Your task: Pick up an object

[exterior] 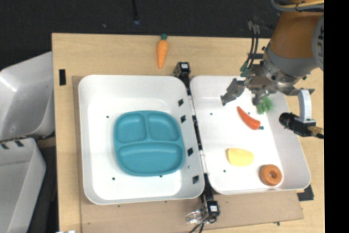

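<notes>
The right bin (218, 123) holds a red chili pepper (248, 118), a yellow lump (240, 156), a brown doughnut (270, 174) and a small green piece (266, 105). My gripper (244, 95) hangs over the bin's far part, just above and left of the chili. Its fingers stand apart, open, with nothing between them. One finger (231, 91) points left toward the bin's middle. The green piece sits right next to the other finger, partly hidden by the wrist.
A blue divided plate (148, 142) lies in the left bin (92, 117). An orange carrot (162, 52) rests on the wooden bench (109, 52) behind the bins. A black fitting (294, 121) juts out at the right bin's right rim.
</notes>
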Robot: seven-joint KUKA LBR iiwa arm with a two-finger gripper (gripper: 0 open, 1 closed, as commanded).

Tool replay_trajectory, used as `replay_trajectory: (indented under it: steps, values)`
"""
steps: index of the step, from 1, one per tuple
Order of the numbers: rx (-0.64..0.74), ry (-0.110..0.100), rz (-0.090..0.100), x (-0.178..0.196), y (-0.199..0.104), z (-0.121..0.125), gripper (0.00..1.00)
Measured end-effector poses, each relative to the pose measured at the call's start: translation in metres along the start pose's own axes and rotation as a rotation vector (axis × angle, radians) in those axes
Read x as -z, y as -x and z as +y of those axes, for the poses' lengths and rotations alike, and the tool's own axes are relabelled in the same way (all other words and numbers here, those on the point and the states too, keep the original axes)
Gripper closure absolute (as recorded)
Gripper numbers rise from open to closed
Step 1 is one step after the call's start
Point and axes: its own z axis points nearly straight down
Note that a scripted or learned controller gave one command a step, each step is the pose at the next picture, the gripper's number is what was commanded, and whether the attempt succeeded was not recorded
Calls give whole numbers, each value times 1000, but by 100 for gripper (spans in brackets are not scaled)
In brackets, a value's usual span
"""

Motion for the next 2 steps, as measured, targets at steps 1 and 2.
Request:
replay_trajectory:
  steps: [1, 2]
  values:
    - [3, 13, -1, 7, 0, 2, 0]
    - [0, 7, -2, -42, 9, 8, 0]
